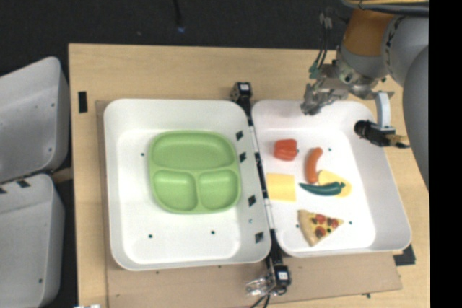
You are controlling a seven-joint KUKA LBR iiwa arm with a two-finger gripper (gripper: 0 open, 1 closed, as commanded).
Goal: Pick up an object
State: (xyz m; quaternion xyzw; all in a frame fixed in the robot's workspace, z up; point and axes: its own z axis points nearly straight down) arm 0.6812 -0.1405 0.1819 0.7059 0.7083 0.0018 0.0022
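Pizza (pixel 318 226) lies nearest me in the right bin (pixel 382 216), with cheese (pixel 281 187), sausage (pixel 313 164) and tomato (pixel 286 149). I see my gripper (pixel 312 106) above the far edge, holding nothing. Food sits close together, so I might bump two.

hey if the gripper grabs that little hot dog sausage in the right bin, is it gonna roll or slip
Probably somewhat. The sausage looks rounded and slim, so a push could roll it sideways. Its surface looks smooth, so it may slip from a loose pinch. It lies against the green pepper, which might shift too.
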